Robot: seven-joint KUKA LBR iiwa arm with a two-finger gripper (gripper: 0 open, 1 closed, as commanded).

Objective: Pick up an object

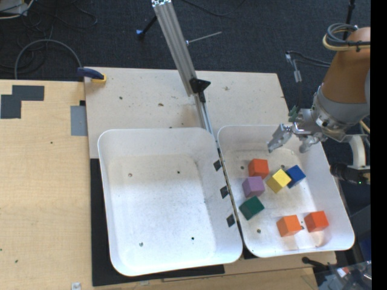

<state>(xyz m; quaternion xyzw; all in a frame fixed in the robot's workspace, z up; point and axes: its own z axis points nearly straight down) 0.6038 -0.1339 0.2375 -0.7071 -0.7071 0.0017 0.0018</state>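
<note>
A pale, speckled tabletop lies under a slanted aluminium rail, which rises from the tabletop's middle toward the dark carpeted floor beyond it. Left of the tabletop sits a light wooden board with grey patches, and black cables loop over the floor behind that board. A blue-and-yellow clamp grips the tabletop's far left corner.

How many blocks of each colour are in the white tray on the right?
Orange or red-orange: 3, at and
Yellow: 1
Blue: 1
Purple: 1
Green: 1
Total: 7
</note>
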